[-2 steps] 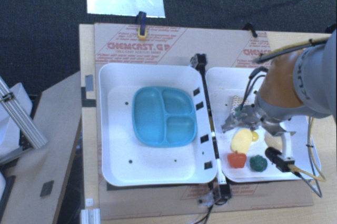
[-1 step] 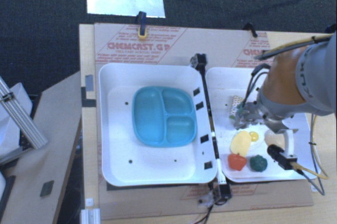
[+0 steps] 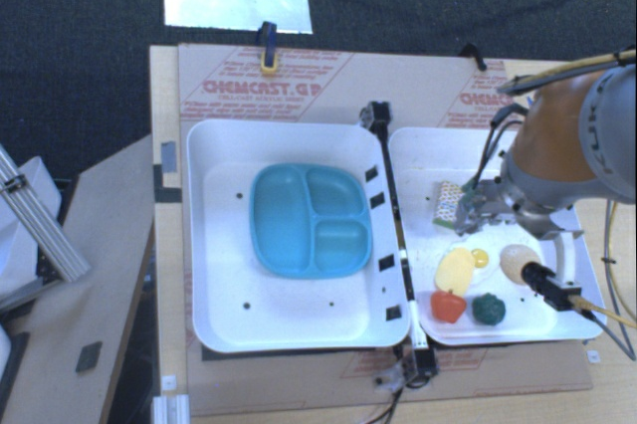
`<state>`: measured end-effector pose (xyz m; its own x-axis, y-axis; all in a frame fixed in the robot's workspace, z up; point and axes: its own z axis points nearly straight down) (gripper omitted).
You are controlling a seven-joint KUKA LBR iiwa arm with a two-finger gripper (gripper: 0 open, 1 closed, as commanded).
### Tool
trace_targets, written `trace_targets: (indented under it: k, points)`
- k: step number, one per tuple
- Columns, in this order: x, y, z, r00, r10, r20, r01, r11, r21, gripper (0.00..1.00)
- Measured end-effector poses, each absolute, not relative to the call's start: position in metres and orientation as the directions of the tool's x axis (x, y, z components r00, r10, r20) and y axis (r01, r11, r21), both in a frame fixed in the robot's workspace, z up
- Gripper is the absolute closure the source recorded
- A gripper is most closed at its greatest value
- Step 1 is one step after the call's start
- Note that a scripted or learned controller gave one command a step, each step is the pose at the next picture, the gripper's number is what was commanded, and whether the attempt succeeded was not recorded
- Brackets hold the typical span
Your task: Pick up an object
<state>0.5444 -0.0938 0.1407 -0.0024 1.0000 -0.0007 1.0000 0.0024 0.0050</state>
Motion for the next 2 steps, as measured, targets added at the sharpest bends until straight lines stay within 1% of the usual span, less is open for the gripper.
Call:
trace_targets:
  k: [1, 2]
  points:
    - [0.538, -0.087, 0.193, -0.004, 1.0, -0.001, 1.0, 0.004, 0.006, 1.0]
    - [0.54, -0.087, 0.223, -0.004, 1.0, -0.001, 1.0, 0.004, 0.004, 1.0]
